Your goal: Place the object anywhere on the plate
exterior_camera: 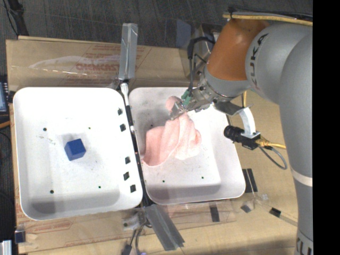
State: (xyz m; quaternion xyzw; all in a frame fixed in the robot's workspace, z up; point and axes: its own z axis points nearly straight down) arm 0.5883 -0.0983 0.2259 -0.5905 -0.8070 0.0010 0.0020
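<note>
From my remote seat I see the gripper (180,108) low over the right bin (228,182), and a pink cloth (172,137) hangs from it: the upper end of the cloth is pinched between the fingers, so the tool is clenched on the cloth. The fingers themselves are small and partly covered by the wrist above them, so I cannot make out their shape well. Below the gripper the cloth drapes down and its lower part rests on the floor of this bin. I cannot find any plate; what lies under the cloth is hidden. Behind the gripper the grey arm (287,73) with its orange band (236,49) is cut off by the right border of the view, and a black connector with a yellow cable (265,142) sits beside the wrist. Far from the tool, in the left bin (32,105), lies one blue cube (75,149), well apart from the cloth. I count two white bins, one cloth and one cube. The bins stand on brown cardboard (64,62), joined by metal brackets, and dark carpet lies beyond.
</note>
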